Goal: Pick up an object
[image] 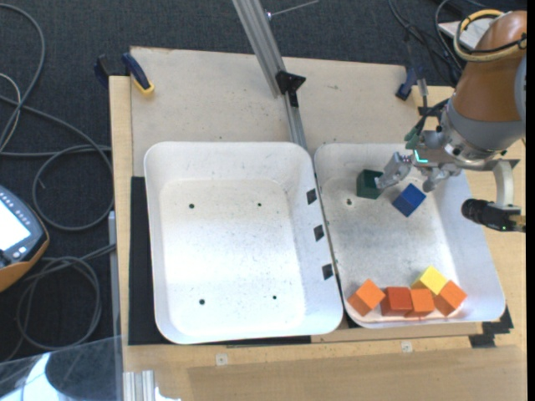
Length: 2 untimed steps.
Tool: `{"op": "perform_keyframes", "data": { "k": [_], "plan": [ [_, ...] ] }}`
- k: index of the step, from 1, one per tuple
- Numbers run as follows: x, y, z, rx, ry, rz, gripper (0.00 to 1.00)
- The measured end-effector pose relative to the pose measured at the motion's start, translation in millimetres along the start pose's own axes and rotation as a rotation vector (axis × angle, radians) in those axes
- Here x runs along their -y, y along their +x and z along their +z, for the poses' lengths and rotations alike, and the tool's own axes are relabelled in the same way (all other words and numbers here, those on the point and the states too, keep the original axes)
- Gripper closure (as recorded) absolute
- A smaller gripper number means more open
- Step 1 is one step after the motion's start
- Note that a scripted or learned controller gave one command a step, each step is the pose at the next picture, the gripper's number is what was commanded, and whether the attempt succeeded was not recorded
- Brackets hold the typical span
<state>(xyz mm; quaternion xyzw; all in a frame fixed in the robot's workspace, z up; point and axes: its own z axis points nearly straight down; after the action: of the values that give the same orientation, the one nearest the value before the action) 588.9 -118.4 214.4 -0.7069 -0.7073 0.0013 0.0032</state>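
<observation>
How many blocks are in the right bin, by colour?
Orange blocks: 4
Yellow block: 1
Blue block: 1
Green block: 1
Total: 7, all in the right bin. The gripper sits over the blue and green ones.

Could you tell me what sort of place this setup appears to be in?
Probably a robotics lab: a wooden bench clamped at its corners, loose cables across the carpeted floor, and coloured blocks in a white bin.

bins (226,161) white, black-speckled | cubes: blue (409,200), green (367,183), yellow (433,279), orange (365,297)
</observation>
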Motion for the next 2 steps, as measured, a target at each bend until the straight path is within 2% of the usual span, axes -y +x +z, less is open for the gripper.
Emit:
{"op": "perform_keyframes", "data": {
  "k": [1,2],
  "plan": [
    [-0.9,-0.2,-2.6,0.001,-0.005,0.0,0.0],
    [-2.3,-5.4,59.1,0.001,0.001,0.001,0.0]
  ]
}}
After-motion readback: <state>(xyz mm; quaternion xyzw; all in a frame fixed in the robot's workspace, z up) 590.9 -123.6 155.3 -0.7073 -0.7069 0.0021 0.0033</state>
